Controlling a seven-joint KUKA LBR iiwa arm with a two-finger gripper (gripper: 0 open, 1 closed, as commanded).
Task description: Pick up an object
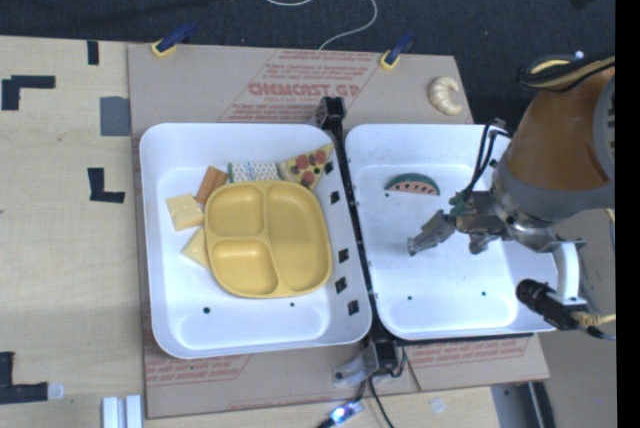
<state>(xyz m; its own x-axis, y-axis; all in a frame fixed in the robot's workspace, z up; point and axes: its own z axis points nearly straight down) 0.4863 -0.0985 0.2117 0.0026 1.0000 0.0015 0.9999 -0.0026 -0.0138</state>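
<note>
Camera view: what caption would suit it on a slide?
Grey robot arm's gripper hovering in the right white bin near a watermelon-slice toy; yellow divided plate sits left.

Both bins, the left bin and the right bin, appeared to be smooth white plastic with a slight sheen. The yellow divided plate looked like smooth, semi-gloss plastic. The cardboard sheet beneath was matt brown with red print. The table showed a pale, matt wood-like surface. The end effector looked like dull grey metal.

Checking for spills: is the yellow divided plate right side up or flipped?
Right side up: the yellow divided plate in the left bin shows its three compartments facing up.
</note>
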